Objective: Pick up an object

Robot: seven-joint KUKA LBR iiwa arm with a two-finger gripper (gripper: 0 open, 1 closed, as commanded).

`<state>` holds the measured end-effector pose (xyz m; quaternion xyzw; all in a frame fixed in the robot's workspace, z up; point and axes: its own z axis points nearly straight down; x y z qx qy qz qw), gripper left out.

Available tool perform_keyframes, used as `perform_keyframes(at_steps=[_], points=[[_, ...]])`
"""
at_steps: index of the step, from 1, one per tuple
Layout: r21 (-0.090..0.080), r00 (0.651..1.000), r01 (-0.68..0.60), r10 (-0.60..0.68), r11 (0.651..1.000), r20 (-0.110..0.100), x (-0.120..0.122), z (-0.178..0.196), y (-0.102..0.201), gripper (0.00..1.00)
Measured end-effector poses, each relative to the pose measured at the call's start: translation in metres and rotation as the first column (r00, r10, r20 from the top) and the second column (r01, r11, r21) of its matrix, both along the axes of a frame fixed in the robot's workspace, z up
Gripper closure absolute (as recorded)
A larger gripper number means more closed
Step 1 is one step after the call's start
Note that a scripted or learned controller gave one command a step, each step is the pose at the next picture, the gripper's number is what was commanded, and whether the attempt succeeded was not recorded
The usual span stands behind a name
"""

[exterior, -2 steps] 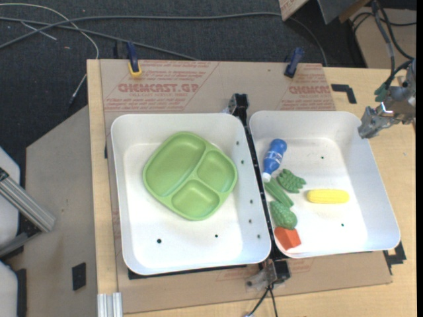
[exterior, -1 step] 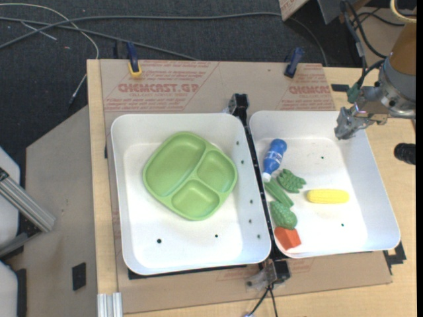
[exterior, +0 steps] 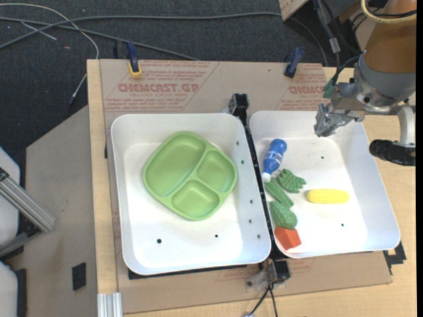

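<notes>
Fingers: above right bin's far edge; how far open, cannot tell
Right bin: yellow corn, blue bottle
Left bin: green tray

In the left bin lies a divided plate, while in the right bin a bottle sits at ten o'clock, leafy vegetables beneath it, a block at seven and a corn cob centrally.

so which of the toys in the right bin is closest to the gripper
The blue-and-white bottle, lying at the bin's upper left; the gripper hovers above it, while the others lie lower.
</notes>
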<state>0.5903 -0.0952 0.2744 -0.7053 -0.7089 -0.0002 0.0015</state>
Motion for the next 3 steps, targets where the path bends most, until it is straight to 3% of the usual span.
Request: perform_keyframes(at_steps=[2, 3], points=[[0.0, 1.0, 0.0, 0.0, 1.0, -0.001, 0.017, -0.011, 0.092, 1.0], [0.0, 1.0, -0.001, 0.001, 1.0, -0.003, 0.023, -0.034, 0.144, 1.0]])
